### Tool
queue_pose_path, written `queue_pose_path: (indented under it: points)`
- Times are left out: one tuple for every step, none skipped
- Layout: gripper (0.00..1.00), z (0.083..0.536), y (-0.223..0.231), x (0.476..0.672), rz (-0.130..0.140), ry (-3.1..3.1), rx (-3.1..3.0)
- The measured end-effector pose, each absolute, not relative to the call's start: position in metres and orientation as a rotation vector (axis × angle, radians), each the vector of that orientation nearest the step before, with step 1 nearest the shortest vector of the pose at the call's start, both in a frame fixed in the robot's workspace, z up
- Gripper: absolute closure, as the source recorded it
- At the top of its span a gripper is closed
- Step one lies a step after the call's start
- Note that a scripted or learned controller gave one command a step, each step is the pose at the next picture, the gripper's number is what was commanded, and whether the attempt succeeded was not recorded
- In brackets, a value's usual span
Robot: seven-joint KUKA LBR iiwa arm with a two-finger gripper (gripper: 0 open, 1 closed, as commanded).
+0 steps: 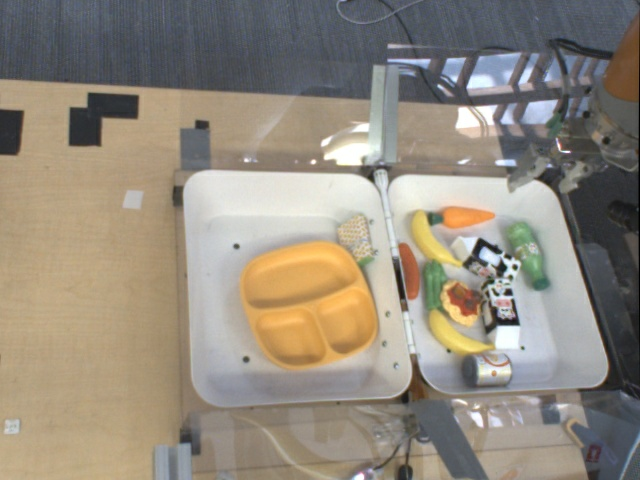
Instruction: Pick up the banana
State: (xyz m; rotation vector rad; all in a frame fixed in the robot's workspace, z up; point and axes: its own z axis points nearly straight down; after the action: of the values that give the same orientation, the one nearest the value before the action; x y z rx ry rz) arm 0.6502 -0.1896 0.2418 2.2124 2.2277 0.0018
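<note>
We see two white bins side by side on the bench (90,268). The left bin (215,298) holds a yellow divided plate (308,303), with a small speckled item (354,234) just off the plate's far right corner, near the divider between bins.

The right bin (570,298) holds the clutter. We count two bananas: banana one (428,240) lies slanted in the far left part of that bin, just beside the carrot (467,216); banana two (457,334) lies curved toward the near side, touching the round pizza-like toy (462,302). A red sausage-like piece (408,269) lies along the bin's left wall. A green piece (434,284) sits between the two bananas. Green bottle (526,254) is near the right wall. Black-and-white items (494,260) cluster mid-bin, with a dark box (503,313) nearer. A tin can (487,369) lies on its side at the near edge.

The arm (615,98) comes in at the far right corner of the bench. The end effector (545,171) hangs over the far right corner of the right bin, well apart from both bananas. Fingers too small to read, so we cannot tell the opening. Nothing seen held in it.
</note>
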Motion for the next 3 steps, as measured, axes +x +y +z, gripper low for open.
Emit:
queue_pose_path:
  points:
    - [0.00,0.101,-0.134,0.628,0.001,1.844,2.544]
    - [0.00,0.185,-0.065,0.615,0.004,1.946,2.463]
    - [0.00,0.094,-0.121,0.623,0.005,1.932,2.474]
